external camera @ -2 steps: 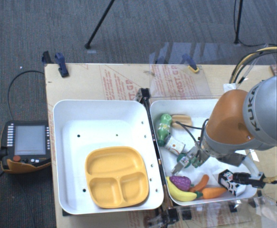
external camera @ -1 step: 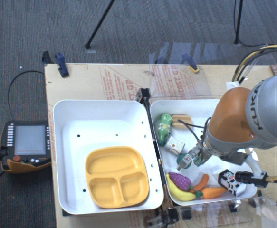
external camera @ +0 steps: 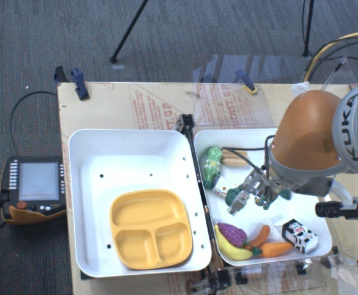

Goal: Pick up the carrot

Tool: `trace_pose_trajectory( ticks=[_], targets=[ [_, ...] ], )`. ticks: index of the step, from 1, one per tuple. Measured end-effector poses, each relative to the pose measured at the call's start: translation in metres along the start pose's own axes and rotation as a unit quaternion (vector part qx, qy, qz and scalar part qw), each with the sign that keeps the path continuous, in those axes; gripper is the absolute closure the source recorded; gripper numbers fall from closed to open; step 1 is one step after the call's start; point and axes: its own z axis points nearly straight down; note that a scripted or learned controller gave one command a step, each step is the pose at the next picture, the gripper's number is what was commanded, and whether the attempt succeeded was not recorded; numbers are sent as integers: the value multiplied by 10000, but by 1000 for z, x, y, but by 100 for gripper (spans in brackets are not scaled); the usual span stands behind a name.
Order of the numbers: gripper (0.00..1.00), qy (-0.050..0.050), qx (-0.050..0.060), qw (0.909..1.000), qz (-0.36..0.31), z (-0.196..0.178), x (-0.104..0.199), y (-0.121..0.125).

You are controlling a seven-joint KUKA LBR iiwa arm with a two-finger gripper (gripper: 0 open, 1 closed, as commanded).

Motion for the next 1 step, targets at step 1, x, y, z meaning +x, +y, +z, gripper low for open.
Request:
trace_pose_trajectory(
  ticks=[1],
  targets=[
    [100, -7, -1, 9876, -1571, -56, -44, 1]
  ],
)
